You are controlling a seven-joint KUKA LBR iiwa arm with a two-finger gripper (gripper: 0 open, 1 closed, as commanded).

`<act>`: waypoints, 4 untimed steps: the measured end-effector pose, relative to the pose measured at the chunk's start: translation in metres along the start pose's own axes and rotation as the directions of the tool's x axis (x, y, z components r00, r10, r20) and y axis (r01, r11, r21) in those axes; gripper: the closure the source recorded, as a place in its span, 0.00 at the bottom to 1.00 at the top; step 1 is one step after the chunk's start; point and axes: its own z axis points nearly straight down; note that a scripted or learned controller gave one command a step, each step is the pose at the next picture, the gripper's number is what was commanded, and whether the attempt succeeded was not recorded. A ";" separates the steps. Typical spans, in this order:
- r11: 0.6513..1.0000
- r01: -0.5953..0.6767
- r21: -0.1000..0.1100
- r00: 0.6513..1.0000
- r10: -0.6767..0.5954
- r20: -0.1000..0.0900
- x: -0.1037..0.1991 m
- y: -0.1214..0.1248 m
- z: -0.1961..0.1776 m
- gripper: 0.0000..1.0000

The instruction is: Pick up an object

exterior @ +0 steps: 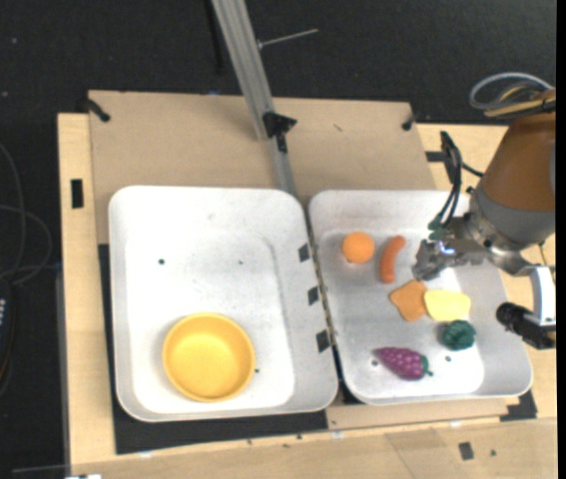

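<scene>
Arm (522,183) enters from the right, wrist bent down over the right bin (362,213), gripper (430,259) low just beside the sausage (391,257) and above the orange wedge (409,299); state of its grasping part cannot be determined.

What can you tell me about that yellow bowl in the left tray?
The yellow bowl is round, plain and glossy, likely plastic, with a slightly deeper orange-yellow rim. It sits upright, open side up, with nothing visible inside. It rests on the floor of the left white bin, near its front edge, apart from every other object.
</scene>
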 end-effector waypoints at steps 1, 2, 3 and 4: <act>1.000 0.000 0.003 1.000 0.000 -0.001 -0.001 0.001 -0.018 1.00; 1.000 0.003 0.005 1.000 -0.003 -0.002 0.045 0.020 -0.011 1.00; 1.000 0.003 0.004 1.000 -0.003 -0.003 0.085 0.038 -0.020 1.00; 1.000 0.000 0.006 1.000 0.000 -0.002 0.130 0.055 -0.033 1.00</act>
